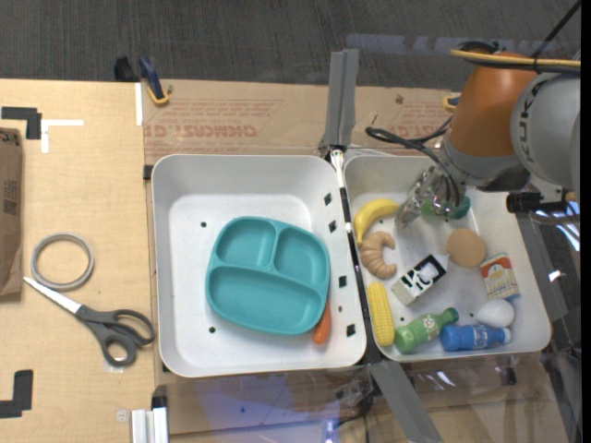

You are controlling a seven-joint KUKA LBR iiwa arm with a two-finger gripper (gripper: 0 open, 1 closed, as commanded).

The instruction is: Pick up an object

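My gripper (430, 201) hangs low over the back of the right bin (528, 275), just right of a yellow banana (373, 216); something small and teal shows at its right side. Below the banana lies a tan croissant (379, 253). A black-and-white box (420, 278) sits in the middle of the bin, with a brown egg-shaped object (466, 247) to its right. Along the front lie a corn cob (379, 312), a green bottle (425, 329), a blue bottle (473, 337) and a white egg (496, 314). A small carton (499, 277) rests by the right wall.
The left bin (175, 247) holds a teal divided plate (268, 275) with an orange carrot (321, 326) at its front right edge. On the bench to the left lie scissors (102, 323) and a tape roll (62, 259). Cables trail behind the wrist.
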